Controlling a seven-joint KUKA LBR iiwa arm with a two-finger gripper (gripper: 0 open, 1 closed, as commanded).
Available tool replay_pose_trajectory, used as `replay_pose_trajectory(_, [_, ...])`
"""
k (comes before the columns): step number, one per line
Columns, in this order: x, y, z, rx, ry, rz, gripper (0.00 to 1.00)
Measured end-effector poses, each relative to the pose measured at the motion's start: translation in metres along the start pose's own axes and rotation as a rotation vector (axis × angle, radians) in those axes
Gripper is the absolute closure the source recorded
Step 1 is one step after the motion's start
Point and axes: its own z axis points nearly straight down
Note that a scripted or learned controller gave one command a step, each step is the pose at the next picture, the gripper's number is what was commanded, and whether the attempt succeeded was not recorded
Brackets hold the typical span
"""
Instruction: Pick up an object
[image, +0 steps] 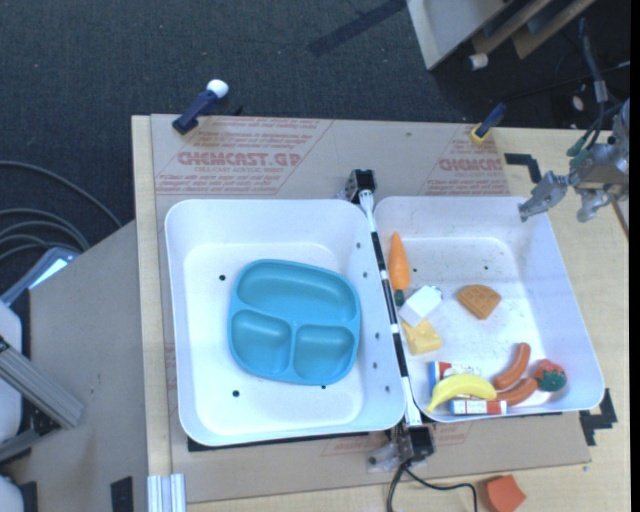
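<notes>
Your gripper (560, 192) hangs spread at right bin's (568, 300) far edge; carrot (399, 262) is light, rigid—pinch mid-length.

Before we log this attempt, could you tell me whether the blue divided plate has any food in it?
Empty. The blue divided plate lies flat in the left bin, and all three compartments show bare blue.

Gripper (562, 192) at upper right; jaws apart

Bright, even overhead light; soft shadows, slight blur.
</notes>
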Motion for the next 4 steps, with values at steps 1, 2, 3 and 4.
replay_pose_trajectory(1, [0.050,-0.038,0.153,0.003,0.001,0.000,0.00])
replay_pose_trajectory(2, [0.050,-0.037,0.142,0.000,0.000,0.001,1.00])
replay_pose_trajectory(3, [0.050,-0.037,0.142,0.000,0.000,0.001,0.00])
replay_pose_trajectory(4, [0.073,0.029,0.181,0.000,0.000,-0.001,0.00])
